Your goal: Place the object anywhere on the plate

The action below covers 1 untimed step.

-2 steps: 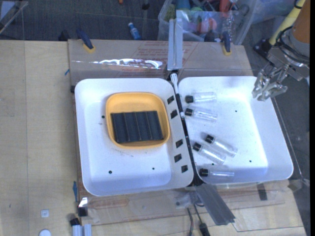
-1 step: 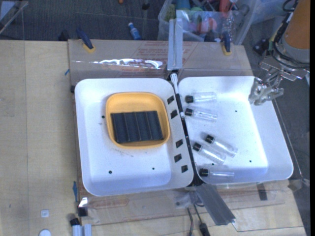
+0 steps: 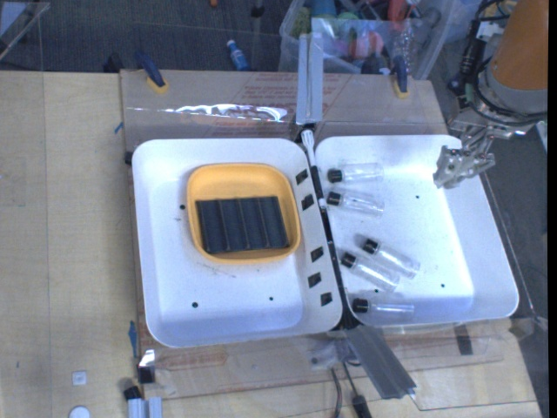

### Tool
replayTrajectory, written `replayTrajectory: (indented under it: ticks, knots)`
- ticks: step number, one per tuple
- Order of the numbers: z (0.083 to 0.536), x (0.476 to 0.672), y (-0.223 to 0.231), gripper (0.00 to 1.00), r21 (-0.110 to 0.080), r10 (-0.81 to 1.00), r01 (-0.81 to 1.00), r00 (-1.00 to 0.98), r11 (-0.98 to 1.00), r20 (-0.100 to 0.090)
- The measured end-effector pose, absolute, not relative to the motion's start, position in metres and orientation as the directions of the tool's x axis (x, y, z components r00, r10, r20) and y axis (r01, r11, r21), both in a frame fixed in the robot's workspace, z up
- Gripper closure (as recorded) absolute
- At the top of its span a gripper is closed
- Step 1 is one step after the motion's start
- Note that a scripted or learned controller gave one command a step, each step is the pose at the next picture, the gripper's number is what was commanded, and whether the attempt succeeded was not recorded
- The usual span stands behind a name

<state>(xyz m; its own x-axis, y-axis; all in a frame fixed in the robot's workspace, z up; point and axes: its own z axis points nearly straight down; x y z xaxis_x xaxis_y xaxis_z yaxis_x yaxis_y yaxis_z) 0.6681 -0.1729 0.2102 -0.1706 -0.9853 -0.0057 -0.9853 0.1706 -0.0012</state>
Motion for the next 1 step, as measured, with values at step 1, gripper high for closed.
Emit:
replayTrajectory:
  ticks: [1]
  knots:
    - [0.2103,0.6680,-0.1626,1.00,-0.002,-0.997,-0.997,0.071,-0.071,-0.006]
